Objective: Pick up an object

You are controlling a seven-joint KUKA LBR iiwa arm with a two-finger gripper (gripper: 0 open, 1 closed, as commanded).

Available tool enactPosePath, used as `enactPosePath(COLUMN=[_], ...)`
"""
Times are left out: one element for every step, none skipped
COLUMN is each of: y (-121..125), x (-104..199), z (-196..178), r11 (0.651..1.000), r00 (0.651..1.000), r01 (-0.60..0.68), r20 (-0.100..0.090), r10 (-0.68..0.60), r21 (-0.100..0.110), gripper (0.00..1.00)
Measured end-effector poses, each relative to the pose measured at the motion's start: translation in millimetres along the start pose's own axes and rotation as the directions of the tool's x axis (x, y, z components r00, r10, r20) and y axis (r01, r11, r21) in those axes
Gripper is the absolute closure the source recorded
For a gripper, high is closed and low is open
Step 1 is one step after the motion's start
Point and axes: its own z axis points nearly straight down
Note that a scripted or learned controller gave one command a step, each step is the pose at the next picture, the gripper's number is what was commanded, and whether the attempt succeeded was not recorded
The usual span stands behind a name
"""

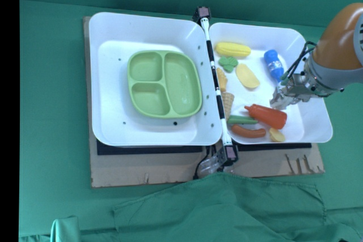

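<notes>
The right bin (309, 122) holds several toy foods: a yellow corn cob (232, 49), a green broccoli piece (228, 63), a yellow slice (247, 76), a blue bottle (274, 64), an orange-red carrot (266, 115), a green bean (241, 120), a red sausage (248, 131), a small yellow piece (277, 135) and a waffle cone (227, 101). My gripper (282, 98) hangs over the right bin, just above the carrot's right end and below the blue bottle. Nothing shows between its tips.
The left bin (110, 116) carries a green divided plate (164, 83). A black-and-white divider bar (212, 73) runs between the bins. Green cloth (227, 207) lies bunched in front of the bench.
</notes>
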Motion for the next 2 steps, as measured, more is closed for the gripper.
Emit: enactPosePath(y=[-21.7, -34.2], x=[-29.9, -28.7], z=[10.9, 28.4], r11=[1.0, 1.0], r00=[1.0, 1.0], r01=[0.003, 0.007], r20=[0.0, 0.004], r10=[-0.003, -0.007], r21=[0.0, -0.02], gripper=[1.0, 1.0])
